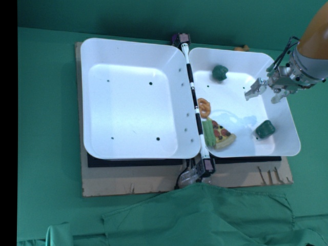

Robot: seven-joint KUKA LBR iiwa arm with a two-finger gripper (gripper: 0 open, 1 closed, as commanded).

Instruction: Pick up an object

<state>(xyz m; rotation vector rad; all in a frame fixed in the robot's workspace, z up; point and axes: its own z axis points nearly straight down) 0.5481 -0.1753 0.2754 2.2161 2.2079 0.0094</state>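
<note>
Pincer (265, 93), fingers spread and holding nothing, hovers at three o'clock over the right bin (287, 132); nothing lifted yet.

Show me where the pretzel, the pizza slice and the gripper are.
pretzel (204, 107), camera view, on its looped middle.
pizza slice (222, 136), camera view, on its topping.
gripper (264, 93), camera view, midway between the fingertips.

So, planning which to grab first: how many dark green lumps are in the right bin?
2. One dark green lump sits near the far edge; the other lies near the bin's near right corner. None seems hidden.
</note>
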